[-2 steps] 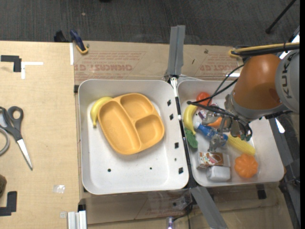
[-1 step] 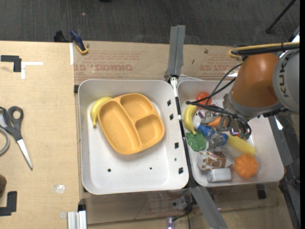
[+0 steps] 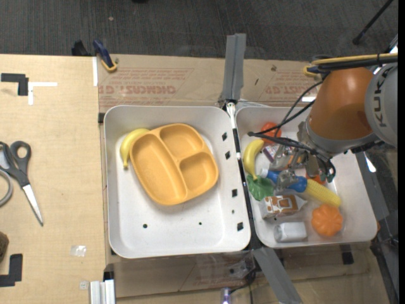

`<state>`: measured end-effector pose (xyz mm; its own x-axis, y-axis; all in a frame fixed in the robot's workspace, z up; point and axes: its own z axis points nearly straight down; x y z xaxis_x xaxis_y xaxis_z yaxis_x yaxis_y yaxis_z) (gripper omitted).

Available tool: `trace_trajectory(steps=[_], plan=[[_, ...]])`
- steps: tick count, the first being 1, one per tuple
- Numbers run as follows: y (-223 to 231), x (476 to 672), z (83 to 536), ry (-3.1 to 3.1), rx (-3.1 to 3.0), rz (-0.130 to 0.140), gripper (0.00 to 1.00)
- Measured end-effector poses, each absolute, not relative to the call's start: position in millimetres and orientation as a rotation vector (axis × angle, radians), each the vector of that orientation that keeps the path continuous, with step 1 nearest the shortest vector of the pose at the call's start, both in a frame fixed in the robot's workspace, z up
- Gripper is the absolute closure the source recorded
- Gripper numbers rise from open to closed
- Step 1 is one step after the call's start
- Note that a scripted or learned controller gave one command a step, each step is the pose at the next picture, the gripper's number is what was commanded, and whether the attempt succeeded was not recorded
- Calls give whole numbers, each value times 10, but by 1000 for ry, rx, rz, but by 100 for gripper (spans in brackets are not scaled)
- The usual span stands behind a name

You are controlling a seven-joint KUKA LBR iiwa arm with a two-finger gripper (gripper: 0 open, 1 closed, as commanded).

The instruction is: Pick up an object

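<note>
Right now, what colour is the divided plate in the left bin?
Orange-yellow all over; the divided plate shows plainly in the camera view.

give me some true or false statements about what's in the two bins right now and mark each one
1. The orange three-compartment plastic plate lies in the left white bin. True.
2. A yellow banana lies against that plate's left edge. True.
3. The small orange pumpkin sits in the left bin. False: it is in the right white bin, near its front right corner.
4. The grey-handled scissors lie inside the right bin. False: they lie on the wooden bench, left of both bins.
5. The arm's tool is above the right bin. True.
</note>
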<state>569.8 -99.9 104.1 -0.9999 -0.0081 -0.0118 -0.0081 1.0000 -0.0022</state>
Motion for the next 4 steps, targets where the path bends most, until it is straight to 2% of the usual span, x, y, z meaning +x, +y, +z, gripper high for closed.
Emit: trace_trajectory(steps=[1,2,3,4], plan=[[-675,6282,1928,3137,-127,1,100],[-1164,5993,1419,2975,-1002,0,100],[-896,5732,2396,3010,-882,0,100],[-1128,5311,1152,2873,-1225,-20,100]])
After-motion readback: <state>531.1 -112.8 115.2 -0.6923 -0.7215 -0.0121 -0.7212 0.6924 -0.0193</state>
